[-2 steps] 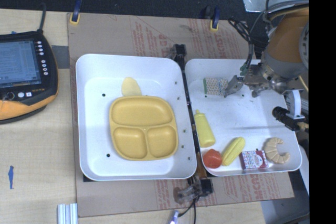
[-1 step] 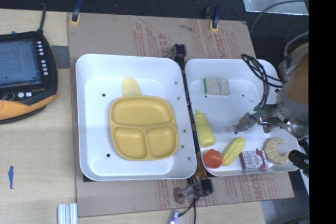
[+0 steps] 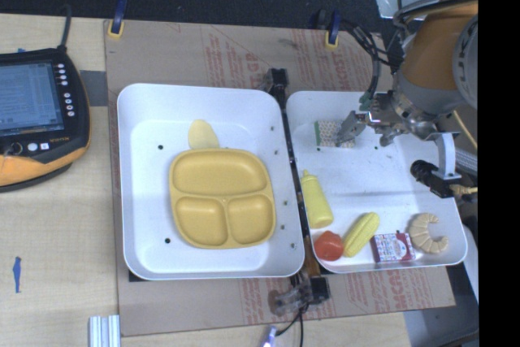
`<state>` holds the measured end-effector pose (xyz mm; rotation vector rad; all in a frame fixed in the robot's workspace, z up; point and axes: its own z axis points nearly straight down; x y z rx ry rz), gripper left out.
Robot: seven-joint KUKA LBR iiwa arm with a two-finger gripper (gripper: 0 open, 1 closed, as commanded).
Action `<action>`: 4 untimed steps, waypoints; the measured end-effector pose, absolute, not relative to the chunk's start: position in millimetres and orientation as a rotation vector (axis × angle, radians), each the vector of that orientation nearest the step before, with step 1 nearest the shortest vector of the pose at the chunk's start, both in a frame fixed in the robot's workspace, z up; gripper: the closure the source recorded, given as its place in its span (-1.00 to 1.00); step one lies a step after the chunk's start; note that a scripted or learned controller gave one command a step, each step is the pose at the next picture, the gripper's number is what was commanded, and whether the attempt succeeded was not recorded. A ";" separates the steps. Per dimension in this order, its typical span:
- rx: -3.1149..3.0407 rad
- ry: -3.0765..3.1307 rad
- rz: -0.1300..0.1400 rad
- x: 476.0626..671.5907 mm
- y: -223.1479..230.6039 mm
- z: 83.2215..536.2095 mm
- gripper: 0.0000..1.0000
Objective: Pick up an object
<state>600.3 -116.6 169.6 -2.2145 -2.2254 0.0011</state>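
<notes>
Since the gripper [image 3: 367, 126] hangs low at the back of the right bin [image 3: 357, 175] with its fingers spread and nothing between them, the closest grab looks like the small speckled pad [image 3: 327, 132] just left of it, lying flat on the bin floor. My guess is it's light, soft and thin, so pinch across its edges. The yellow bottle [image 3: 316, 199] and corn cob [image 3: 361, 233] nearer the front look slicker and rounder.

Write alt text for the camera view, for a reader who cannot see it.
The arm's gripper hangs over the right bin, near a small patterned pad; a mustard bottle, tomato, corn cob, red packet and croissant lie nearer the camera. The left bin holds a yellow divided tray.
</notes>
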 end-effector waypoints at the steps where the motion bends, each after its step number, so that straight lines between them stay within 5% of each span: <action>1: -2.219 -2.222 0.003 655.9 -199.2 164.6 -1.00; 2: -2.214 -2.224 0.005 575.4 -143.5 167.6 -1.00; 3: -2.214 -2.226 0.000 656.7 -74.2 192.4 -1.00; 4: -2.216 -2.222 0.007 655.3 -116.9 90.8 -1.00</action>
